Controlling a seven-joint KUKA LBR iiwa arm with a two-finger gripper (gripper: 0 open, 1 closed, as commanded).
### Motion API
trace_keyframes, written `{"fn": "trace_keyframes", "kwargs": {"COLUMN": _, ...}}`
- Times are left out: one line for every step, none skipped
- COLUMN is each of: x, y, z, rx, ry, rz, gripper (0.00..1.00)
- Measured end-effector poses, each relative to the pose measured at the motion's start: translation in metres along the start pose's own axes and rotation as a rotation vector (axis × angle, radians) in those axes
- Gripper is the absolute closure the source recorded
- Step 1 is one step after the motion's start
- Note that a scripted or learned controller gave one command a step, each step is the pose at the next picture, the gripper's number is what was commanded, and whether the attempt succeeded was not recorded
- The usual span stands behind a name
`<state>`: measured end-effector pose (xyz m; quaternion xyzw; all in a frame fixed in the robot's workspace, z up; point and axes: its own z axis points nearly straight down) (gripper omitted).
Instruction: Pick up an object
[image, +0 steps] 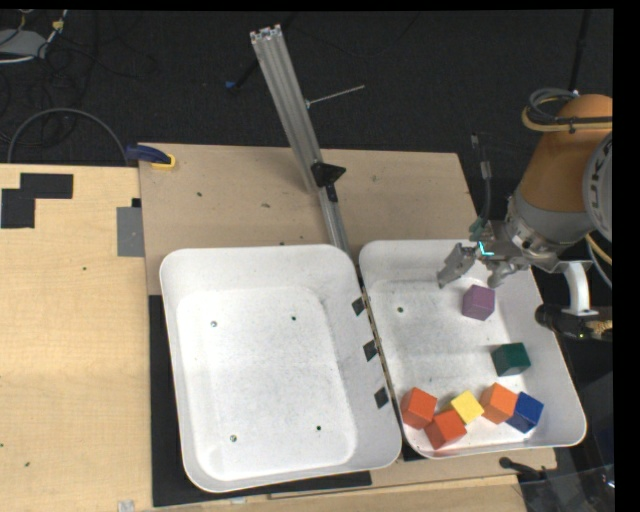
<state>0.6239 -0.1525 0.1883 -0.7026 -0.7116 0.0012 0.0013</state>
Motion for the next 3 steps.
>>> {"fn": "trace_keyframes", "kwargs": {"x": 0.000, "y": 0.000, "z": 0.000, "rx": 0.000, "ry": 0.000, "rz": 0.000, "gripper": 0.00}}
{"fn": "trace_keyframes", "kwargs": {"x": 0.000, "y": 0.000, "z": 0.000, "rx": 0.000, "ry": 0.000, "rz": -0.001, "gripper": 0.00}}
{"fn": "trace_keyframes", "kwargs": {"x": -0.032, "y": 0.021, "z": 0.073, "rx": -0.005, "ry": 0.000, "rz": 0.010, "gripper": 0.00}}
